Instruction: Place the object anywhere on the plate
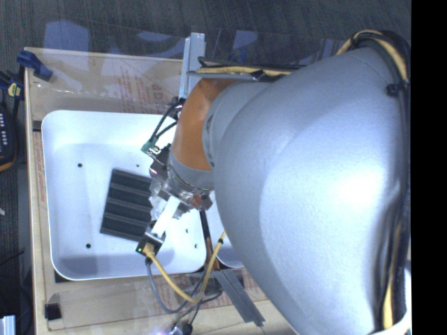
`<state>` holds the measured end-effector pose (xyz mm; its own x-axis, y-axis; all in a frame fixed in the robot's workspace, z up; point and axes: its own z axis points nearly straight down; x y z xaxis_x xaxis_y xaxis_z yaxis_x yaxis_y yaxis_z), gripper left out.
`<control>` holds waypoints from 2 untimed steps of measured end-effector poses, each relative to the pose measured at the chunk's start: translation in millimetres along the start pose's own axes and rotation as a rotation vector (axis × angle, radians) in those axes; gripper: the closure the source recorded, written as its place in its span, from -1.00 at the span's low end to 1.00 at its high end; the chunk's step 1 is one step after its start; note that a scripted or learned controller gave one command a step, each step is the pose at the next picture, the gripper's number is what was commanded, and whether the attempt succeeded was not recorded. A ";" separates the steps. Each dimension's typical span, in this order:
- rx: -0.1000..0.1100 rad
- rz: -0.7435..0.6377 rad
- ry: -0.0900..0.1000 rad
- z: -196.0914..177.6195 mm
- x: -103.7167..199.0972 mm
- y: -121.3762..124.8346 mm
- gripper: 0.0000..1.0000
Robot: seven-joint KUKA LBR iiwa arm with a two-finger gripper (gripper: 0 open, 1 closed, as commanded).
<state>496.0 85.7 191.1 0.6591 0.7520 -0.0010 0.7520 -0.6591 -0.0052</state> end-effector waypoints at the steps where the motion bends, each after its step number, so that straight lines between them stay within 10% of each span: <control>1: -0.001 0.489 -0.003 26.7 53.1 -9.2 1.00; 2: 0.001 0.227 -0.002 0.7 45.2 39.7 1.00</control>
